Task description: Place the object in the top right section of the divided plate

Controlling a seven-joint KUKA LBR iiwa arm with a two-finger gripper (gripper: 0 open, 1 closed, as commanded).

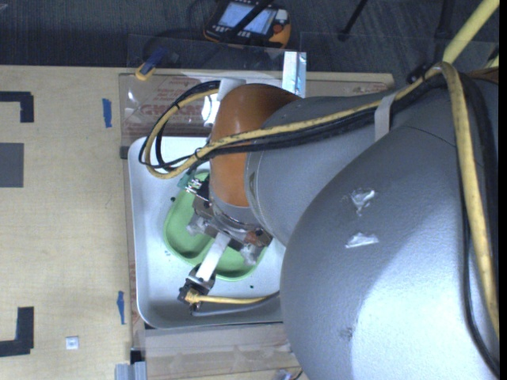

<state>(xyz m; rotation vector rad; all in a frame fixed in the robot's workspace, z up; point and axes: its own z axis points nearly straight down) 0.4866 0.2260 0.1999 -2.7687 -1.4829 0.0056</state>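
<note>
Honestly can't tell if the gripper [226,240] is grasping anything, since the arm [372,236] hangs right over the green divided plate [178,228] at about 7 o'clock, so the object's probably hidden underneath and placement looks unfinished.

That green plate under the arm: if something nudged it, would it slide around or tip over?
The green plate looks low and wide and seems to lie flat in the white bin, so tipping seems unlikely. The bin floor looks smooth, so a nudge would probably slide it. It looks like plastic, so likely stiff and light.
</note>
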